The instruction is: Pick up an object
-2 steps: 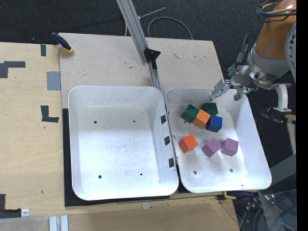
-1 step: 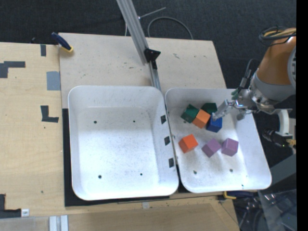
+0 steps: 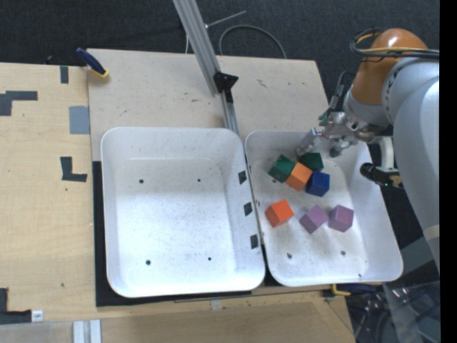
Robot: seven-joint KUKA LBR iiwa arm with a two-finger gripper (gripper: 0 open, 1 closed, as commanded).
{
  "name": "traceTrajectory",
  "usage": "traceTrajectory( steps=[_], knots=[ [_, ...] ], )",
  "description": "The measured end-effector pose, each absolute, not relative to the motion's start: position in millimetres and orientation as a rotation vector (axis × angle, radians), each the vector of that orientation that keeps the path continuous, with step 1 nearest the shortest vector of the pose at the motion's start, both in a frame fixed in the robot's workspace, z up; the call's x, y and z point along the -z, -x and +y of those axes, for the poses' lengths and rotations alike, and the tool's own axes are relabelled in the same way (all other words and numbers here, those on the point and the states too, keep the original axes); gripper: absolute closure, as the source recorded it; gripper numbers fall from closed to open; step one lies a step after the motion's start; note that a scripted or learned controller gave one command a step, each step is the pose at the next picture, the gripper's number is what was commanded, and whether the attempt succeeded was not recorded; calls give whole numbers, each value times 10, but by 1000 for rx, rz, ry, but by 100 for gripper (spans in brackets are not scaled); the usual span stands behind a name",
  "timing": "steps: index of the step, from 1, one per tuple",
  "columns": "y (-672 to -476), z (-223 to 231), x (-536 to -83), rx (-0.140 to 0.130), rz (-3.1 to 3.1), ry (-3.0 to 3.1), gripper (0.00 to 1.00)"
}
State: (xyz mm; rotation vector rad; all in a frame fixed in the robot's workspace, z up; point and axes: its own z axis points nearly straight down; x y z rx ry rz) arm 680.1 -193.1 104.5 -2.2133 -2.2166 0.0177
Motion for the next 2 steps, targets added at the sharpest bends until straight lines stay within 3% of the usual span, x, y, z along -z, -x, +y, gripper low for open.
traceTrajectory(
  steps=[1,2],
  knots=[
    [-6293,-1688,-980,-4,-2232,2244,0],
    [-6027,-1635,-925,-41,-2218,2234,0]
  ],
)
